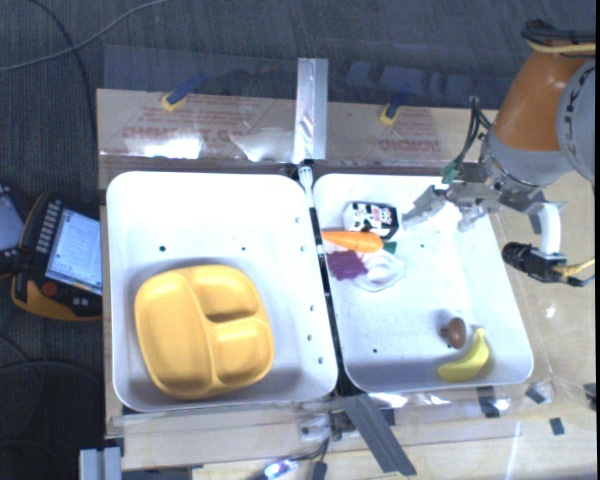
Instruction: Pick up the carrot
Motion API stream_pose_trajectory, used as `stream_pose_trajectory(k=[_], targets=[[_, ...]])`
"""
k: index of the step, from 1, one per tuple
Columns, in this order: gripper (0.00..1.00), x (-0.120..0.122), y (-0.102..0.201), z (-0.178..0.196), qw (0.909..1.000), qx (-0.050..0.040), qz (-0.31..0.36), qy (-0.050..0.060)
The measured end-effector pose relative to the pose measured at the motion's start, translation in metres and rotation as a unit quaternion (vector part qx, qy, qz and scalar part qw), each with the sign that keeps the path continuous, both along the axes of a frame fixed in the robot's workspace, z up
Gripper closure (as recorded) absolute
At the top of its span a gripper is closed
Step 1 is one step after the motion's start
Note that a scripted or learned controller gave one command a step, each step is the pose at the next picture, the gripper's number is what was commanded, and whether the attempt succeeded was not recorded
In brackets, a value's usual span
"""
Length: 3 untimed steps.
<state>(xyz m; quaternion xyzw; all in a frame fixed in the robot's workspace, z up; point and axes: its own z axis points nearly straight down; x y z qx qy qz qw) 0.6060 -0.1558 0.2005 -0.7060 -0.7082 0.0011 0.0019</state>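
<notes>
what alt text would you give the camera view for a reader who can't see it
An orange carrot lies near the left wall of the right-hand shallow white bin, with the grey two-finger gripper beside it to the right, not touching. A yellow banana sits in that bin's near corner; a yellow divided plastic tray lies in the left bin.

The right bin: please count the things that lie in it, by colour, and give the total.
Orange: 1, the carrot
Purple: 1, the purple item
Yellow: 1, the banana
Brown: 1, the small round thing
Black and white: 1, the patterned item
Clear or white: 1, the pale item
Total: 6
</notes>
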Motion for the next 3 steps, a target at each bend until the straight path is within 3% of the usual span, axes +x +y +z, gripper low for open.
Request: stream_pose_trajectory(k=[1, 2, 3], targets=[[0.00, 0.009, 0.030, -0.083, 0.9971, -0.0022, -0.075, -0.015], [0.00, -0.041, 0.005, -0.098, 0.9997, -0.0010, -0.023, 0.000], [0.00, -0.005, 0.045, -0.111, 0.9916, -0.0056, -0.129, 0.005]])
